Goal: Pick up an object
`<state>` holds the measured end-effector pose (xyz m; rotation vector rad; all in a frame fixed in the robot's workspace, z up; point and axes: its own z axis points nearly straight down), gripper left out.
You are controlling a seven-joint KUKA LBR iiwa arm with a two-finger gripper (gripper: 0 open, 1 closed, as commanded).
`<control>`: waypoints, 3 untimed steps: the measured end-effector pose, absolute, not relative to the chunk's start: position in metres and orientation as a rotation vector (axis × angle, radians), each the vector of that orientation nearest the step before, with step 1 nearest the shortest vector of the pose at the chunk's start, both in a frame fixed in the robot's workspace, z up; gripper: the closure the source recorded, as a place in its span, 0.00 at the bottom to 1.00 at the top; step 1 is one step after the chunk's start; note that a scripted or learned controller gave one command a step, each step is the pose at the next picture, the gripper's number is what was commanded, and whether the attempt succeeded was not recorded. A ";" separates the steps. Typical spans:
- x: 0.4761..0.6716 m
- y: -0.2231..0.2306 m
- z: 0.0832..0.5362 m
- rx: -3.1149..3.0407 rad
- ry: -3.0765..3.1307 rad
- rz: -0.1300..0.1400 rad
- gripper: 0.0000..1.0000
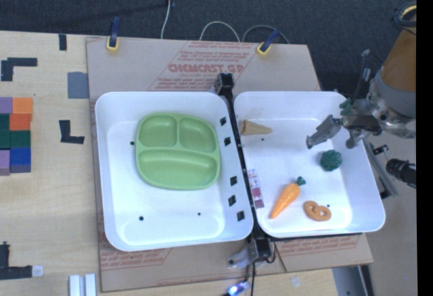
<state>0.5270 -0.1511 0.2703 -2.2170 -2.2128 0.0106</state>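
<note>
Green ball [331, 160] sits in right bin [352, 220], near far right side, just under gripper [336, 134]. Gripper fingers spread wide, holding nothing. Carrot [285, 198] and pretzel [316, 211] nearer front. Green plate [178, 151] in left bin [162, 234].

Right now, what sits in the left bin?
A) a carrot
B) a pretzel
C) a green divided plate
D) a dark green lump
C: the green plate lies in the left bin, while the carrot, pretzel and dark green lump lie in the right bin.
</note>
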 end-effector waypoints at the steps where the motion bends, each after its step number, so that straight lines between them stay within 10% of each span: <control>1: 0.529 -0.151 0.276 -2.219 -2.222 0.002 0.00; 3: 0.522 -0.149 0.172 -2.217 -2.217 0.007 0.00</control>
